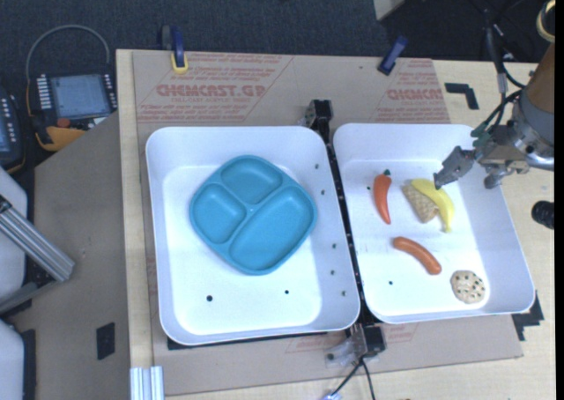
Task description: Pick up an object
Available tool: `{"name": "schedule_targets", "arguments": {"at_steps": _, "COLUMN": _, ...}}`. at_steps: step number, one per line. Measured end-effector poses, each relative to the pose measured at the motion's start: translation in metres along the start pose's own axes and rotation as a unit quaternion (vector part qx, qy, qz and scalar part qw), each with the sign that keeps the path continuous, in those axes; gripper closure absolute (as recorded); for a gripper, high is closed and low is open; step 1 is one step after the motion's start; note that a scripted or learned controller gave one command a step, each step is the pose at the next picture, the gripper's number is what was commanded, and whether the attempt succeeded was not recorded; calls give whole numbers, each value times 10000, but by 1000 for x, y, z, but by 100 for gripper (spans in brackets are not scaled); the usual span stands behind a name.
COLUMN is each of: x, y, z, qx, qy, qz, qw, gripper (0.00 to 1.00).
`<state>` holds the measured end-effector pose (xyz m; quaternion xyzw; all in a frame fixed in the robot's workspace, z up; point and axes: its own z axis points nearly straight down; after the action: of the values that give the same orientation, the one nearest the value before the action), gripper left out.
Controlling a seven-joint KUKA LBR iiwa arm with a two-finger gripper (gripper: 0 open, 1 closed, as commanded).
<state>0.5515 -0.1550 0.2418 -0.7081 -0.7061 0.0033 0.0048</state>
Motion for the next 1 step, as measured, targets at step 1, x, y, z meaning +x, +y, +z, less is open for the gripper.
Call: {"name": "schedule_targets", "arguments": {"at_steps": 1, "x": 0, "y": 2, "z": -6, "qx": -56, "qy": -11, "qz": -14, "qw": 10000, "gripper": 0}}
